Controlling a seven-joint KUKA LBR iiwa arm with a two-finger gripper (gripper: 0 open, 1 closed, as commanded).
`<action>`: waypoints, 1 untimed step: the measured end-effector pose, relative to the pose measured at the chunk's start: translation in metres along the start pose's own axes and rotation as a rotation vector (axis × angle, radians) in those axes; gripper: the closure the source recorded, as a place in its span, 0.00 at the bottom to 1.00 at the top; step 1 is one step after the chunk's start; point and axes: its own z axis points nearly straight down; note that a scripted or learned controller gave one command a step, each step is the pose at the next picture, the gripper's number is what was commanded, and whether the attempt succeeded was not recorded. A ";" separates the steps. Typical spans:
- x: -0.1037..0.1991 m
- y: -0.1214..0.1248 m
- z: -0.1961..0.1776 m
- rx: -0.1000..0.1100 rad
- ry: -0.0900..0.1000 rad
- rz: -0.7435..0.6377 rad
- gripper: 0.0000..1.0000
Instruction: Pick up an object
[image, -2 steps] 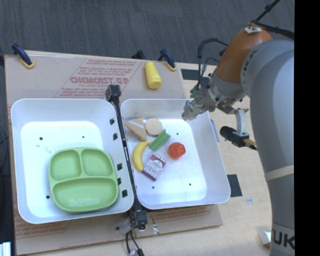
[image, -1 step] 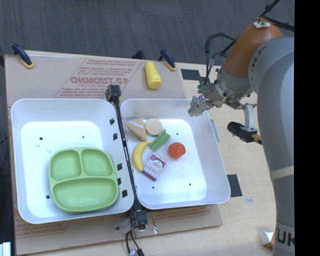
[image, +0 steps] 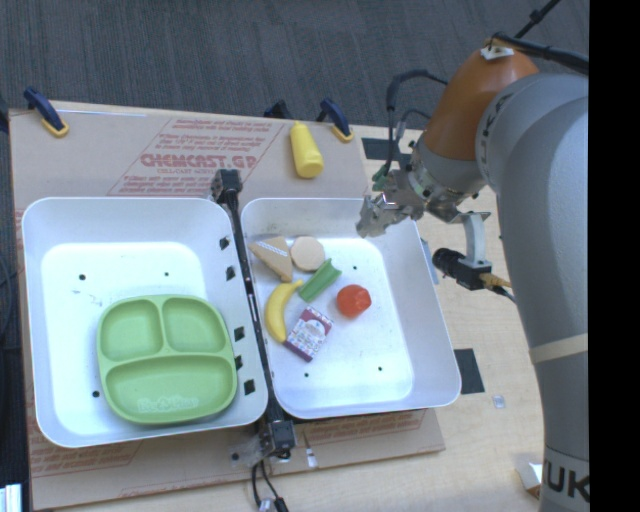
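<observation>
Listing left to right. Left bin: green divided plate, three compartments, lying flat toward the near side. Right bin: pale wedge and round beige piece touching at the far-left part; banana just below, curving toward the near side; green stick leaning against the banana's upper end; small red-and-white packet beside the banana's lower end; red tomato slightly apart, right of the stick. Yellow cylinder on the cardboard beyond the bins. Gripper over the right bin's far-right corner, nothing seen between fingers; open or closed, too blurred to tell.
</observation>
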 end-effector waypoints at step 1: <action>-0.032 -0.014 -0.008 -0.001 0.000 0.003 1.00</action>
